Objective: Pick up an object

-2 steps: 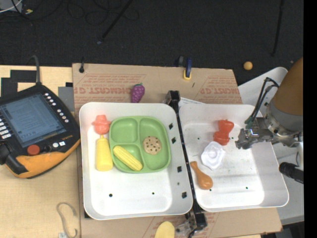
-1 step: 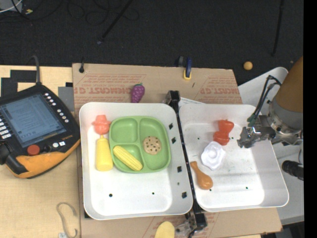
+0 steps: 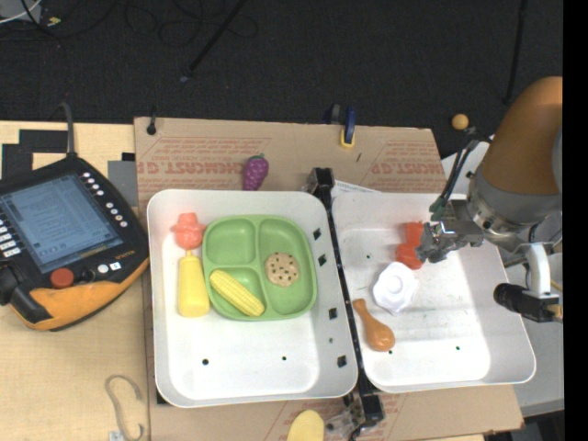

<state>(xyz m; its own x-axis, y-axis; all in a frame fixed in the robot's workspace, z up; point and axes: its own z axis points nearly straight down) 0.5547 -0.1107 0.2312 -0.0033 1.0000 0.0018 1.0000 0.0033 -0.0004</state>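
Cardboard [image 3: 276, 154] under the bins is reading "CHEMCAST". The tool [image 3: 435, 243], whose state I cannot tell, is hovering just beside the orange-red toy [image 3: 409, 243] near the right bin's [image 3: 478, 356] far edge.

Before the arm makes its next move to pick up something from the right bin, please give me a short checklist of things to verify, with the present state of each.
1. Gripper is over the right bin: ok.
2. A target is close: the red object lies right beside the gripper: ok.
3. Something is between the fingers: cannot tell, the wrist hides them.
4. White object lies apart from the orange drumstick, so each can be taken alone: ok.
5. Red object is free of the white object: not ok, they look to be touching.
6. Green plate with corn and cookie sits in the left bin, away from the arm: ok.
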